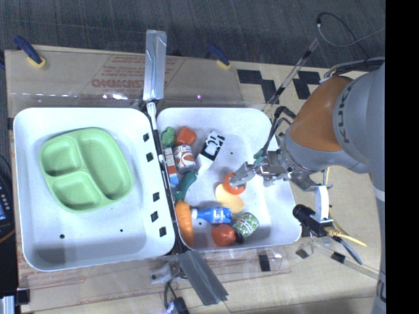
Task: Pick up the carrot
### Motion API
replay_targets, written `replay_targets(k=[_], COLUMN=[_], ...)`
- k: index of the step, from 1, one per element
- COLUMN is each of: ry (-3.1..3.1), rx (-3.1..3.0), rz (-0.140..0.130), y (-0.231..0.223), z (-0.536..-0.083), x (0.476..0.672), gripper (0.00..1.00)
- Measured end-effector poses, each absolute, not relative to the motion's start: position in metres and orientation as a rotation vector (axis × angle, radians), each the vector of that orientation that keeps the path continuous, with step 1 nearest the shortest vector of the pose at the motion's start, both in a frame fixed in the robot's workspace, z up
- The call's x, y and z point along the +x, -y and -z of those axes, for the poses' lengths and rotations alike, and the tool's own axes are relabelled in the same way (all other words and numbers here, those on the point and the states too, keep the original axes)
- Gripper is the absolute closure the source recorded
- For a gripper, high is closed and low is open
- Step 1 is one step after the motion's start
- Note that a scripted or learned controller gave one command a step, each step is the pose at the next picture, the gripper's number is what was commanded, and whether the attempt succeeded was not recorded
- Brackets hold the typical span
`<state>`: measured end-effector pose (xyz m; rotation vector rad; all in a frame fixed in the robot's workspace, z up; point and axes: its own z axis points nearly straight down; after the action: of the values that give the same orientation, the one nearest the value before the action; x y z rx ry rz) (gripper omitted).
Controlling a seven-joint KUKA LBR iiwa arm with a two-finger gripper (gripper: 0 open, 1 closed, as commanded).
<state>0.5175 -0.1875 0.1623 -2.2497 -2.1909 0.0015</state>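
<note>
A green divided plate (84,167) sits in the left bin (33,241), well left of the gripper. In the right bin (262,120), the carrot (184,222) lies against the left wall, below and left of the gripper (243,175). The gripper hovers just above a small orange-and-yellow toy (232,190); whether its fingers are spread cannot be told.

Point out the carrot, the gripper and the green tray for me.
carrot (184,222): camera view, middle of its orange body.
gripper (243,175): camera view, between its fingertips.
green tray (124,169): camera view, its right rim.
</note>
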Motion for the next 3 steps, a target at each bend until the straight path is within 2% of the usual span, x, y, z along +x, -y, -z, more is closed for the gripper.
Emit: replay_targets(k=[1, 2, 3], ry=[2.177, 2.295, 2.301], rx=[-2.261, -2.141, -2.134], rz=[-0.003, -0.001, 0.0], y=[0.175, 0.167, 0.166], z=[-0.159, -0.119, -0.129], x=[0.553, 0.58, 0.581], gripper=[0.0, 0.0, 1.0])
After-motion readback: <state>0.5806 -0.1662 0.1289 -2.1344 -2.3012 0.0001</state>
